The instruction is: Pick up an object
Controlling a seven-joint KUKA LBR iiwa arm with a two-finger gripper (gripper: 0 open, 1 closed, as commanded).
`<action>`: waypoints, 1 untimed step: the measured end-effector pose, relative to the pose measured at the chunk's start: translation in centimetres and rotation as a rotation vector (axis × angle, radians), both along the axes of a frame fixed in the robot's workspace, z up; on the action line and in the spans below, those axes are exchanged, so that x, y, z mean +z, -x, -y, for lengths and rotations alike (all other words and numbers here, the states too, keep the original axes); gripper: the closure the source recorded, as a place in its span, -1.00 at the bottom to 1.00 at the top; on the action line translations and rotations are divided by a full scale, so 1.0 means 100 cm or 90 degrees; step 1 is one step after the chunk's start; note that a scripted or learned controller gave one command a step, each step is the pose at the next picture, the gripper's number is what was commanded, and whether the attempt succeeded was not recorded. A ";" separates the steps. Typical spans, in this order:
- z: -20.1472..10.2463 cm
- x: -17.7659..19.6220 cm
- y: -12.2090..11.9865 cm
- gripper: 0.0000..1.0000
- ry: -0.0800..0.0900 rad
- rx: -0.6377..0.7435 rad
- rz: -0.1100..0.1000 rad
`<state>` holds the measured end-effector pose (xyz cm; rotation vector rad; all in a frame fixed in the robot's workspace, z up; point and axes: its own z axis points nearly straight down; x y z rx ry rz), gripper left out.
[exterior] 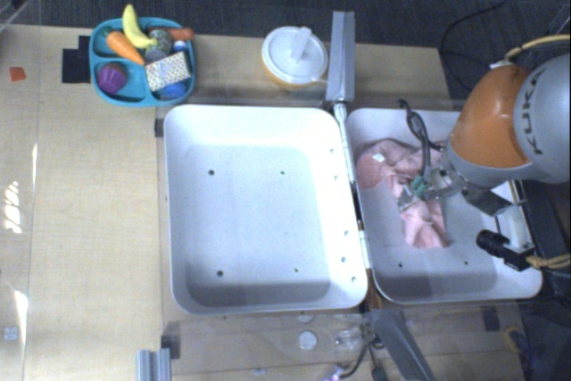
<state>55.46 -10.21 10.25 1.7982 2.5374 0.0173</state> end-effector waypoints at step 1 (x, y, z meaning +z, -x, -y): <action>-0.056 0.081 -0.015 1.00 -0.008 -0.115 -0.018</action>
